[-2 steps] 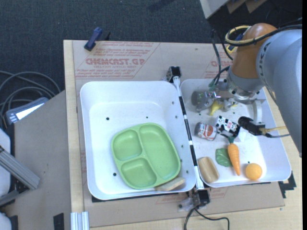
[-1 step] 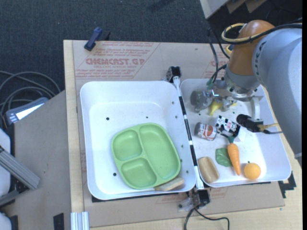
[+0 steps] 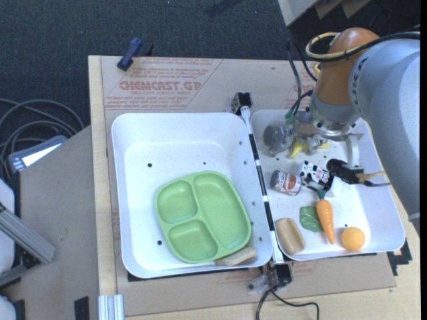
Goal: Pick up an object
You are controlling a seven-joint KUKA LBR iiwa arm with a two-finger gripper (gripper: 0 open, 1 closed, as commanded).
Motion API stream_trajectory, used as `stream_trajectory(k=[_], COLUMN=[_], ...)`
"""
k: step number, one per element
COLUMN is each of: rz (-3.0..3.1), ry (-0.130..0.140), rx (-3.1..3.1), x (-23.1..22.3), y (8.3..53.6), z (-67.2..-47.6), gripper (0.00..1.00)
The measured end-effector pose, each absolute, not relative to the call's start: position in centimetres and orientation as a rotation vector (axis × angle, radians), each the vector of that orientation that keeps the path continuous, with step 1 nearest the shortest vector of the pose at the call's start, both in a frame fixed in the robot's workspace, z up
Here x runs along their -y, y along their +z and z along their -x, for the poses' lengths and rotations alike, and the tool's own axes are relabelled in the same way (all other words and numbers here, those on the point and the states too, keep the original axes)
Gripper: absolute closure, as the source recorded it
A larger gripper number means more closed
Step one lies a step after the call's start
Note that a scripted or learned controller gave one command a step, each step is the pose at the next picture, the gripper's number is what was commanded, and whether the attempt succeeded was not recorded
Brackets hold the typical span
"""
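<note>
End effector low in right bin toward 12 o'clock, over yellow item; finger state cannot be told. Below, toward 6 o'clock: can, black-and-white toy, carrot, green leaf, bread roll, orange. Left bin: green divided plate.
</note>
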State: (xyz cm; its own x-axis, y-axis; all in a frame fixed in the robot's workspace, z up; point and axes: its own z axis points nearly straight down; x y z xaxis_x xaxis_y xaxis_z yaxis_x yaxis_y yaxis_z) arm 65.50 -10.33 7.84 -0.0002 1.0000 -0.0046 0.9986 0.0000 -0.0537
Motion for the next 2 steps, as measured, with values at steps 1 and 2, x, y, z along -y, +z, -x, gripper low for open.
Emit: stream_trajectory(k=[1,2], rz=[2.191,2.186], ry=[0.058,0.053], rx=[2.196,2.196], x=[10.5,10.68], y=[7.83,7.81], z=[-65.52,-65.55], gripper=[0.0,0.0])
